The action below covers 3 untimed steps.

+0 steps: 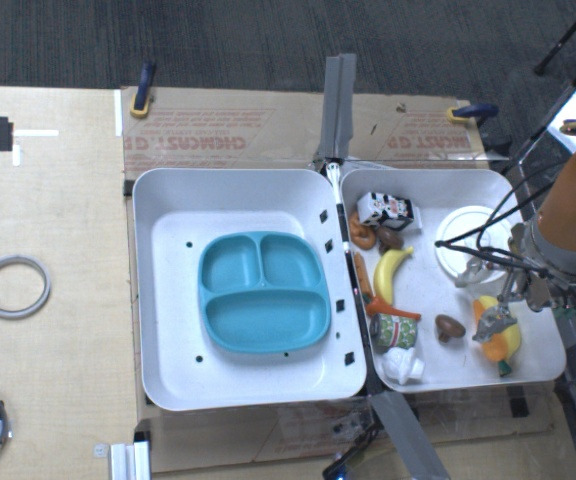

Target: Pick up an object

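In the right bin (423, 183), my gripper (498, 320) hangs low near the bin's right front corner. It is directly over an orange and yellow toy (504, 342) and partly hides it. Whether it touches the toy is unclear. A small brown lump (450, 327) lies just to its left. A yellow banana (389, 271) lies along the bin's left side beside an orange carrot (363, 273). A green and red packet (393, 328) and a white object (403, 368) lie at the front left.
The left bin (158, 298) holds a teal divided plate (264, 292). A white round dish (471, 240) sits at the right bin's back right. A black-and-white toy (384, 208) and brown pieces (364, 235) lie at its back left. My arm (573, 218) enters from the right.
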Each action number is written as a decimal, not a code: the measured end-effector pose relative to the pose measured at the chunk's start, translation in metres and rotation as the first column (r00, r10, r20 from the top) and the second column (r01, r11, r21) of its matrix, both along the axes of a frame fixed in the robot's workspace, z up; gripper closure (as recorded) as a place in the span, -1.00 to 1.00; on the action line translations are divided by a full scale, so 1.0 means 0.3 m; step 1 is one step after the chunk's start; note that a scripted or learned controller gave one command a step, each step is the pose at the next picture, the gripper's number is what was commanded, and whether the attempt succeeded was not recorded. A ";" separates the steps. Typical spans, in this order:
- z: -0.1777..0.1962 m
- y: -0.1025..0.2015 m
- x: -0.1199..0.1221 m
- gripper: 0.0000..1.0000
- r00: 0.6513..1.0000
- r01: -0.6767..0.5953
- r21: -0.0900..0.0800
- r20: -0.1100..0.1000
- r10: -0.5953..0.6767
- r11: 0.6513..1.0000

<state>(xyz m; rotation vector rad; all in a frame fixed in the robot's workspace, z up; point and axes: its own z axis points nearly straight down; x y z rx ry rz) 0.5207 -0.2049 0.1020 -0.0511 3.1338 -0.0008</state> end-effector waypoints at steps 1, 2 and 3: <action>-0.033 0.000 -0.008 -1.00 0.999 0.039 0.002 -0.005 -0.039 0.999; -0.001 0.001 -0.003 1.00 0.999 0.038 0.001 -0.001 -0.038 0.999; -0.001 0.001 -0.004 -1.00 0.999 0.039 0.002 -0.001 -0.039 0.999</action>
